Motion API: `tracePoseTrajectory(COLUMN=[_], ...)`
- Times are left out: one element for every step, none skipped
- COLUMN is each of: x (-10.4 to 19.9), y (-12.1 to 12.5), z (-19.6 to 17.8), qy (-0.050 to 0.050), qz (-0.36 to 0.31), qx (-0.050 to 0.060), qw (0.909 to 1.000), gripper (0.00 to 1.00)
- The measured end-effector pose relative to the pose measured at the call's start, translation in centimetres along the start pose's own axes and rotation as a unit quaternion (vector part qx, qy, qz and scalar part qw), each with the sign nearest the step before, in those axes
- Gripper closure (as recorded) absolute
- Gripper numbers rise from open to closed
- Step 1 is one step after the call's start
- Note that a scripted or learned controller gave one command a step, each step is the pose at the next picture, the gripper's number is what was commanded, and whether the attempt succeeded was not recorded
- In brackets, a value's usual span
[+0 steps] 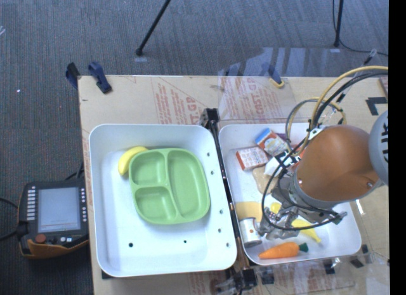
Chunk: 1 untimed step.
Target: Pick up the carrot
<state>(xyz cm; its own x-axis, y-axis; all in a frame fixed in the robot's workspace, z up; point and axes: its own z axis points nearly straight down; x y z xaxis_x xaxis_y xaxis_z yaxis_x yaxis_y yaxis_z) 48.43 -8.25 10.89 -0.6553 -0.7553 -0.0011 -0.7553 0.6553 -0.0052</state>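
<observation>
Two shallow white bins sit side by side on the counter [158,97]. From the camera view, the left bin [108,224] holds a green divided tray [170,184] with three compartments, and a yellow banana [129,158] lies against the tray's upper left edge, partly tucked behind it.

The right bin [241,136] is more crowded. The arm [333,163], its orange band uppermost, hangs over the middle of it, and the fingers [274,222] point down toward the bin's lower part. Beyond the fingers, toward the bin's far wall, lie a red and white packet [252,157] and a blue and orange packet [269,139]. Just to the left of the fingers rests what looks like a small metal can [248,230] on its side, with a yellow piece [246,210] above it. A second yellow item [309,230] pokes out to the right of the fingers, under the wrist.

The carrot [279,251], orange with a green top at its right end, lies flat on the bin floor by the near wall, just below the fingers and apart from them. The wrist and cables hide the fingertips, so how wide they stand cannot be told; nothing is seen held between them.
</observation>
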Motion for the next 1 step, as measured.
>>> tracePoseTrajectory(x=[-4.90], y=[2.69], z=[-7.95], qy=[-0.001], qz=[0.179], qx=[-0.002], qw=[0.9838], gripper=[1.00])
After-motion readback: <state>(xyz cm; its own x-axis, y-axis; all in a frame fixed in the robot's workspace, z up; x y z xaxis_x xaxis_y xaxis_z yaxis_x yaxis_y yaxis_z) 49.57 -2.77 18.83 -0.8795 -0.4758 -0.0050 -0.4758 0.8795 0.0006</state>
